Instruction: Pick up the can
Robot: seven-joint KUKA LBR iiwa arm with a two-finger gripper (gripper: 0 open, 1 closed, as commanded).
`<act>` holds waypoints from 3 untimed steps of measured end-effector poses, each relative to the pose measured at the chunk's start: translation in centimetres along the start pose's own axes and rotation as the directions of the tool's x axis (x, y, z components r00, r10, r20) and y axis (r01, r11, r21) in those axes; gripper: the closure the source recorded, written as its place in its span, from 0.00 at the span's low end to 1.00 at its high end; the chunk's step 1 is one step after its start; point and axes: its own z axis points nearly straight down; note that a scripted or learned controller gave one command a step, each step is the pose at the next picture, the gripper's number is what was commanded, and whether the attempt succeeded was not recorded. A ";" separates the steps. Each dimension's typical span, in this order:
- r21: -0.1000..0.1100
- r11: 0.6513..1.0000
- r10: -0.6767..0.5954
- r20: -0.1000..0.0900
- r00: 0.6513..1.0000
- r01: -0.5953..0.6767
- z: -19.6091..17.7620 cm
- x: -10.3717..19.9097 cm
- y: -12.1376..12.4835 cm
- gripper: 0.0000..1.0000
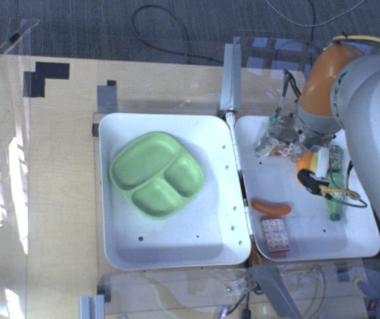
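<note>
Overhead, two white bins (170, 254) sit on pale wooden bench (57, 198).

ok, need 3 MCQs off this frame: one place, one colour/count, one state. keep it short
1. The green plate lies in:
A. the left bin
B. the right bin
C. the bench

2. The plate has how many compartments?
A. two
B. three
C. five

3. The sausage is:
A. lying flat
B. standing on end
C. on the plate

Key: 1 A, the plate sits inside the left bin's walls; 2 B, two ridges part it in three; 3 A, it lies lengthwise on the right bin's floor.
</note>
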 end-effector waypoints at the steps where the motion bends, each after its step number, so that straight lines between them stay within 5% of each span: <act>1: 0.009 1.000 -0.009 -0.002 1.000 0.009 -1.0 0.2 -0.1 1.00; 2: 0.052 0.989 -0.138 -0.016 0.990 0.139 -0.2 -6.1 1.7 1.00; 3: 0.029 0.995 -0.091 -0.016 0.996 0.091 -1.7 -9.2 2.0 1.00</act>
